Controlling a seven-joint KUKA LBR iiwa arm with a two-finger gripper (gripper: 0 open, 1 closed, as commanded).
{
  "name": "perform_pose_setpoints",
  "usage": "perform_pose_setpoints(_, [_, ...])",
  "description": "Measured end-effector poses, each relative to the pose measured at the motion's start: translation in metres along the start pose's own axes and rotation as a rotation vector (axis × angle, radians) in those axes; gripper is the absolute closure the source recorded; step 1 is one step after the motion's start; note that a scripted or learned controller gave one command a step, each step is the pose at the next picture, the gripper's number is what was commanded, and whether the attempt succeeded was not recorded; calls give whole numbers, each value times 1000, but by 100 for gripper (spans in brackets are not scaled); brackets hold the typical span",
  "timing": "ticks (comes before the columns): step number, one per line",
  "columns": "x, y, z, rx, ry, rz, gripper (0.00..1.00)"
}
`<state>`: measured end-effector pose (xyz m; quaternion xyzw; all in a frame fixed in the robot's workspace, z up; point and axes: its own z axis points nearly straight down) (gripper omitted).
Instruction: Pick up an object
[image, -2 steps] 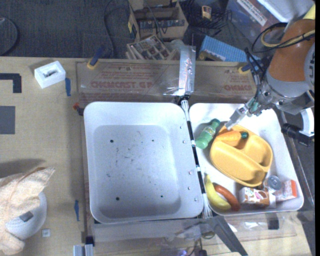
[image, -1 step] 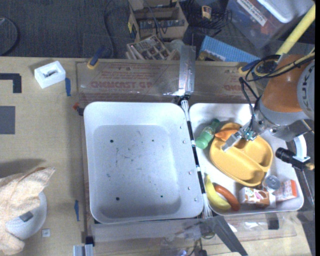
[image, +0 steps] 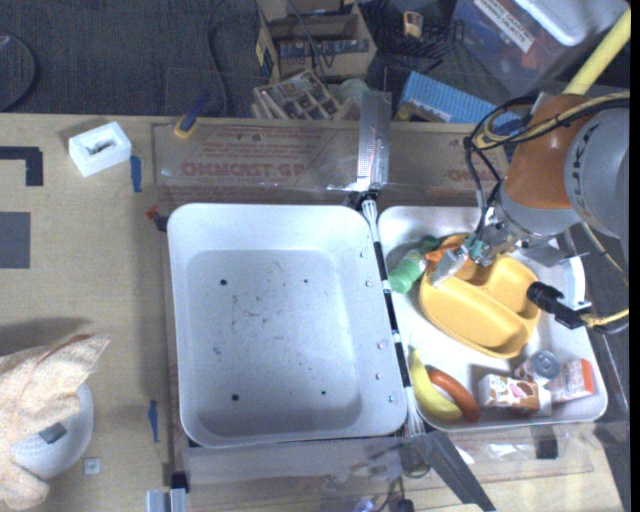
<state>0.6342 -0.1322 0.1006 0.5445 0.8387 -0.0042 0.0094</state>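
A tan wooden table (image: 90, 260) carries two white bins (image: 270, 225), with dark carpet and clutter behind. The right bin (image: 590, 405) holds one yellow bowl (image: 480, 310), one green bottle (image: 405, 270), one banana (image: 430, 392), and one carton (image: 512, 392). The tool (image: 478, 250) hovers over the bowl's rim; I cannot tell its grip state.

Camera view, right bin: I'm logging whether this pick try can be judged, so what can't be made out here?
- Gripper: its fingers sit low against the yellow dish, too small and cluttered to read.
- Green object: partly behind the dish rim; shape unclear.
- Small carton: print too small to read.
- Right bin: its far right wall lies under the arm.
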Motion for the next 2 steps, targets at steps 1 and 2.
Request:
perform_pose_setpoints(1, [1, 1, -11, 1, 2, -3, 100])
perform_pose_setpoints(2, [36, 37, -83, 10, 19, 409, 100])
